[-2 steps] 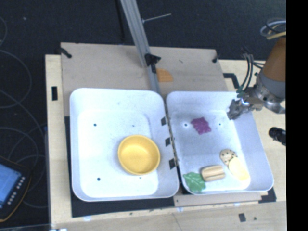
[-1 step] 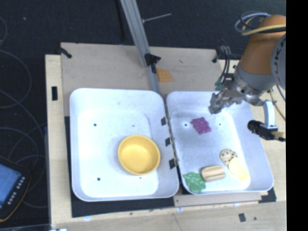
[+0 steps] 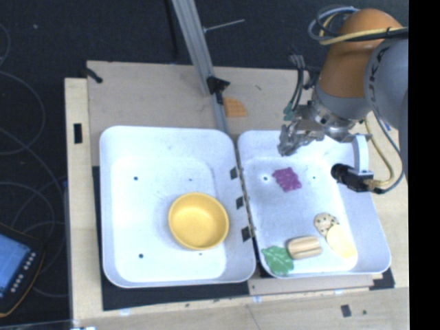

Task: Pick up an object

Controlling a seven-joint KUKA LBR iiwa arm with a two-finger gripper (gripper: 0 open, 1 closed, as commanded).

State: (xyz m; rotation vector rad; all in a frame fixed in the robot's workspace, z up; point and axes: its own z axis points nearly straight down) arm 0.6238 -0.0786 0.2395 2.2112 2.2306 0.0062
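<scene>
My gripper (image 3: pixel 289 145) hangs over the far side of the right bin (image 3: pixel 357 205), just above and beside a small purple object (image 3: pixel 287 179). Nothing shows between its fingers. Along the right bin's near edge lie a green object (image 3: pixel 277 260), a tan cylinder-like block (image 3: pixel 304 247), a pale yellow piece (image 3: pixel 342 242) and a small speckled round thing (image 3: pixel 325 221). A yellow bowl (image 3: pixel 199 220) sits upright in the left bin (image 3: pixel 130 184).
A grey metal post (image 3: pixel 196 43) slants down to the divider between the bins. An orange mark (image 3: pixel 234 107) lies on the bench behind the bins. A black fitting with cable (image 3: pixel 352 177) hangs off the arm over the right bin's right side.
</scene>
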